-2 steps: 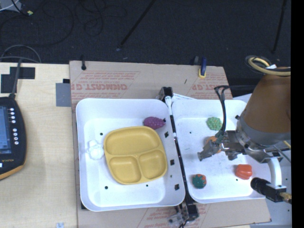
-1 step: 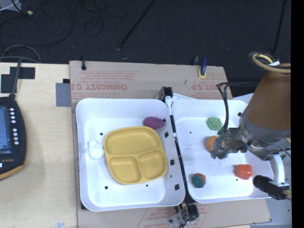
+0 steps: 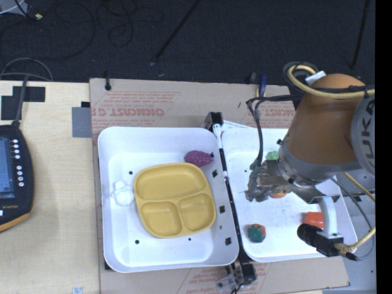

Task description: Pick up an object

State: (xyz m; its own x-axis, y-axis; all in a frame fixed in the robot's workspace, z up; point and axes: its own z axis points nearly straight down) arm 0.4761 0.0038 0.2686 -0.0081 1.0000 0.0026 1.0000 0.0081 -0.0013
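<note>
The grey arm with the orange band [image 3: 327,124] is seen reaching in from the right over the right shallow white bin [image 3: 245,146], its two-finger gripper [image 3: 260,185] lowered near that bin's left wall; finger state cannot be told. The left shallow white bin [image 3: 110,225] is occupied by a yellow three-compartment plastic tray [image 3: 174,199], with a purple lumpy object [image 3: 198,158] just beyond its far edge and a small white object [image 3: 122,193] by its left edge. In the right bin, a small green-and-red round object [image 3: 256,232] is seen near the front wall, apart from the gripper, and an orange item [image 3: 313,219] is partly hidden by the arm.
</note>
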